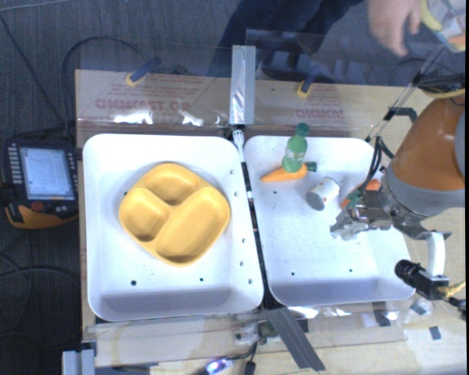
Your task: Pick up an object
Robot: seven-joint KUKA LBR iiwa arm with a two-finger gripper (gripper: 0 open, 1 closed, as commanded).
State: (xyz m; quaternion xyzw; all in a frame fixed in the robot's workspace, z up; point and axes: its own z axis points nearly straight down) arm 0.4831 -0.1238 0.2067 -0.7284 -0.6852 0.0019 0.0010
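Camera view: orange carrot (284, 175) lying crosswise, tip leftward, beside green bottle (295, 150); fingers' (345, 227) spread indiscernible.

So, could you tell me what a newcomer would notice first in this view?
The yellow three-compartment dish dominates the left bin. In the right bin, a green bottle and an orange carrot sit near the far edge. The arm's end effector hangs at the right, near a small grey cup.

The wooden bench (336, 104) bears two shallow white bins, touching side by side. The left bin (102, 280) and the right bin (336, 283) rest directly on it. A clear sheet (164, 104) lies along its back edge
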